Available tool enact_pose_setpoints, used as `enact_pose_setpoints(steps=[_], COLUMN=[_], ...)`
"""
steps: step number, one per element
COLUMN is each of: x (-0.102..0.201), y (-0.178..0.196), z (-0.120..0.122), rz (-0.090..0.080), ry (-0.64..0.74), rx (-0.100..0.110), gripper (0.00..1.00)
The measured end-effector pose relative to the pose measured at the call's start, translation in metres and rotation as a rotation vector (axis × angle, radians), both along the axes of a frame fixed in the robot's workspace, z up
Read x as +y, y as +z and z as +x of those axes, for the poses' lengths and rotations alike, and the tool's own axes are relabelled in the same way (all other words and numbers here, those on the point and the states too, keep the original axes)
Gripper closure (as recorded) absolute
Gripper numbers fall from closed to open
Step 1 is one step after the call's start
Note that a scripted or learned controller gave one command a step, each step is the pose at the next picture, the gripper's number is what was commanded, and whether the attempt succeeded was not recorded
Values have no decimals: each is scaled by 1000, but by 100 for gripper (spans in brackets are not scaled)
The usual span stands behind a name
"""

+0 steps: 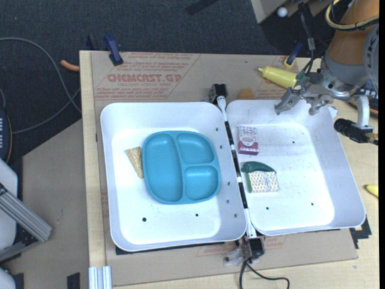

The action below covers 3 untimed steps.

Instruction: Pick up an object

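On the cardboard-topped bench (pixel 150 71) we find the small pink-and-white packet (pixel 247 139) lying at the right bin's (pixel 313 179) left edge, the gripper (pixel 302 103) poised apart above that bin's far rim, fingers spread and empty.

I'm looking down on the desk (pixel 180 71), whose brown top carries red printed lettering near its far edge. Two shallow white bins sit on it side by side, touching along a dark seam: the left bin (pixel 120 215) and the right bin (pixel 337 191). A blue clamp (pixel 112 49) grips the desk's far left corner. A yellow thing (pixel 278 75), perhaps a bottle, lies on the desk just beyond the right bin's far rim. A black cable (pixel 36 71) loops over the dark carpet (pixel 150 11) at left, and a grey metal rail (pixel 24 212) runs slantwise in the lower left corner.
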<state>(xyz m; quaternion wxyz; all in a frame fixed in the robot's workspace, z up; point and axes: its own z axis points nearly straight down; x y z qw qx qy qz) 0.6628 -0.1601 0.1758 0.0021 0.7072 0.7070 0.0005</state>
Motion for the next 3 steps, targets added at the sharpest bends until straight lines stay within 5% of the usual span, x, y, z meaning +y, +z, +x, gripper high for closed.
enact_pose_setpoints(steps=[1, 2, 3], x=[69, 64, 64], y=[-92, -92, -82], z=[-84, -112, -112], rz=[3, 3, 3], ry=[1, 0, -1], rx=[5, 6, 4], gripper=[0, 0, 100])
